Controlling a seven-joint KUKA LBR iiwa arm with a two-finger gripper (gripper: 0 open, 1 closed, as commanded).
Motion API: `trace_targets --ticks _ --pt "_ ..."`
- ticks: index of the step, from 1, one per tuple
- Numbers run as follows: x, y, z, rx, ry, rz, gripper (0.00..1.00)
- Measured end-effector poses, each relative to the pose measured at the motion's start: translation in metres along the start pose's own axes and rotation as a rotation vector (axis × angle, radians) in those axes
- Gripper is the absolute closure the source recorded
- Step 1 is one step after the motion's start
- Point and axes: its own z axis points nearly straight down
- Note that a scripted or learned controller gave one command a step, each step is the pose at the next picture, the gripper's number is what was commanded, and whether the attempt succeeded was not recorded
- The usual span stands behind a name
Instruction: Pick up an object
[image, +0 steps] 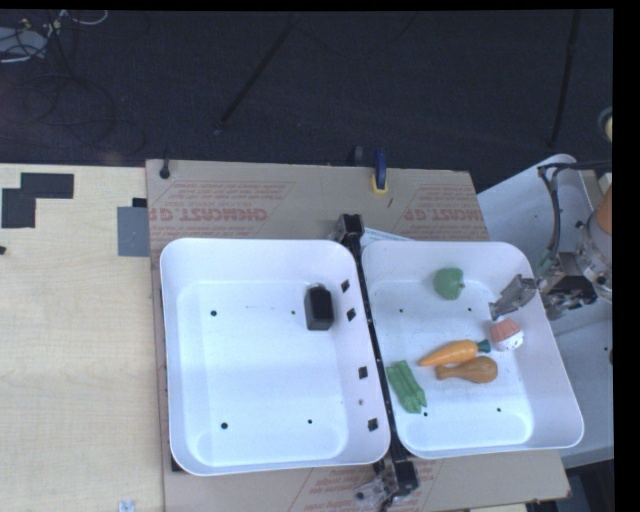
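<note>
Objects for picking lie mostly in the right bin (545, 400), close to the gripper (515, 296). The gripper hangs over that bin's right side, reaching in from the right edge of the camera view, and nothing can be seen between its fingers; how far apart they stand cannot be told from this slant.

Just below the gripper sits a small red and white piece (506, 333). Below and a little left of that lies an orange carrot (450, 352), and touching or nearly touching its lower side is a brown pear-shaped piece (468, 371). Further left and lower, a green pod-like piece (407, 386) rests near the wall between the bins. Left of the gripper and slightly higher sits a round green piece (448, 282).

Well away to the gripper's left, in the left bin (190, 420), a small black block (319, 307) rests near that bin's upper right corner.

Both bins are shallow and white, set side by side and joined by dark clips along their shared edge. They rest on a brown cardboard sheet (260, 205) with red print. The sheet lies on a pale wooden bench (70, 340) marked with black and grey patches. Beyond the bench the floor (300, 80) is dark, with cables trailing across it.
</note>
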Motion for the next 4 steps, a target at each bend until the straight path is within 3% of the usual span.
trace_targets --ticks 1,2,3,4 --pt "-0.001 0.000 -0.010 0.001 0.001 0.000 1.00" --pt "0.053 0.022 -0.130 -0.014 -0.001 -0.007 1.00" --pt "0.087 0.056 -0.219 -0.010 -0.001 -0.005 1.00" --pt "0.096 0.112 -0.279 -0.006 -0.002 -0.004 1.00"
